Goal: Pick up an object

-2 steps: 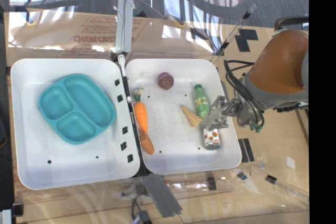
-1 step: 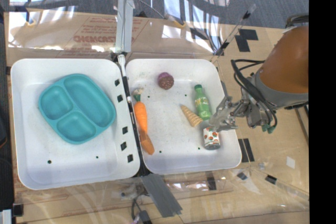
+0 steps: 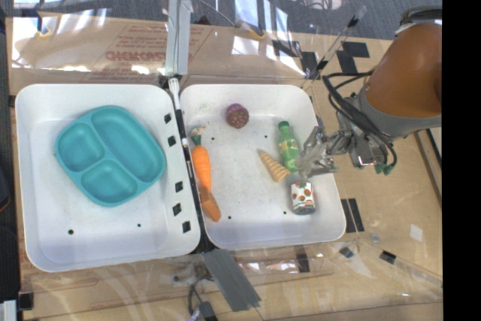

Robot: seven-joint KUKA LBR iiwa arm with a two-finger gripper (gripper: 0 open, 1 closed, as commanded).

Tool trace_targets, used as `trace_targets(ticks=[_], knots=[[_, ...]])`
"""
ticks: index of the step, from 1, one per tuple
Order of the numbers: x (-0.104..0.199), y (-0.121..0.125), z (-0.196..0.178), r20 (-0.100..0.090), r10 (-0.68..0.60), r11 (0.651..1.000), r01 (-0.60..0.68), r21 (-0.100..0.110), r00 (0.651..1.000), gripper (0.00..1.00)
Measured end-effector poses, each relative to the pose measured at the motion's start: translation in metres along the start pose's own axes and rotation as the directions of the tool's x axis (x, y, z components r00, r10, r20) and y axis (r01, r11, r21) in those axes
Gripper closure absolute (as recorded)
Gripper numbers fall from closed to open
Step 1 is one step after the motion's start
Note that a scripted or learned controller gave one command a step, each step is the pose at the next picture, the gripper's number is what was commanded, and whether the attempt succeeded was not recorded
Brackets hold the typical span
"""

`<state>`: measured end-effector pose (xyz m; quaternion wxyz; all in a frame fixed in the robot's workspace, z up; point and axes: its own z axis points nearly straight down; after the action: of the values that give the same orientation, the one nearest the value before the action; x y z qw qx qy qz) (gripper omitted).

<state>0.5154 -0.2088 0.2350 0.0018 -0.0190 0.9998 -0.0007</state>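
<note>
The metal two-finger pincer (image 3: 314, 154) hangs low over the right-hand shallow white plastic bin (image 3: 225, 233), at about three o'clock in it; its spread cannot be told. The small green plastic bottle (image 3: 288, 143) lies just at its nine o'clock side, probably the target. The tan ridged cone (image 3: 273, 165) sits at the bottle's seven o'clock, and the small red-and-white tin (image 3: 302, 197) lies at the pincer's six o'clock.

Grey arm (image 3: 406, 86) from the right, tool (image 3: 314, 155) low, slanted.
</note>
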Motion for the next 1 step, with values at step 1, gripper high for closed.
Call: trace_targets(ticks=[1], knots=[[-0.0212,-0.0006,0.0002,0.001,-0.216,0.976,0.216,0.000,0.976,1.00]])
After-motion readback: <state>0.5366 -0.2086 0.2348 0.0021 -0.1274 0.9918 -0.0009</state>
